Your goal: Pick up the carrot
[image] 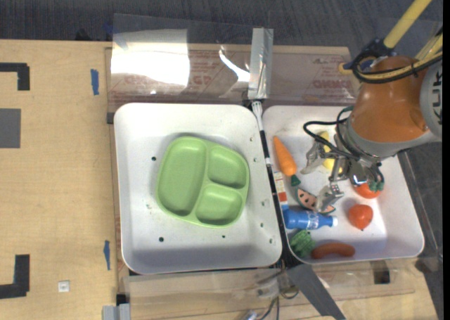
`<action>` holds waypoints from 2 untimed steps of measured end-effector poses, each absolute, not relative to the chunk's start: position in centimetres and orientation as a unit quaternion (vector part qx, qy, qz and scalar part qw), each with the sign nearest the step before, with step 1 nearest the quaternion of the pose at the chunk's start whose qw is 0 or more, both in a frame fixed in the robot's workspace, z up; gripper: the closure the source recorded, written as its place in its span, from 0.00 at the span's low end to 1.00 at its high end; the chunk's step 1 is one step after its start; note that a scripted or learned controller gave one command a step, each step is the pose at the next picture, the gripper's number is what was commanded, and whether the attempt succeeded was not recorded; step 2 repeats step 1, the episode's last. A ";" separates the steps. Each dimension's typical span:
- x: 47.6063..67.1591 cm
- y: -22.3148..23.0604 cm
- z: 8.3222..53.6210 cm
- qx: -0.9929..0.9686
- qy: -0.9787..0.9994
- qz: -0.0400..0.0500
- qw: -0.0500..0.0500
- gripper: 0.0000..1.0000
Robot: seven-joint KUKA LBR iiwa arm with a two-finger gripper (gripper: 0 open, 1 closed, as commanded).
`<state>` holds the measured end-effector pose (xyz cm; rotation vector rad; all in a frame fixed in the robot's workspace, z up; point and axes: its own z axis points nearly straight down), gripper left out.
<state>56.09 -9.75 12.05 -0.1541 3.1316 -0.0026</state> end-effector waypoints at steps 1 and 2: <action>67.0 -7.1 19.1 -0.016 1.000 0.001 0.006 0.00; 67.0 -7.1 19.1 -0.016 1.000 0.001 0.006 0.00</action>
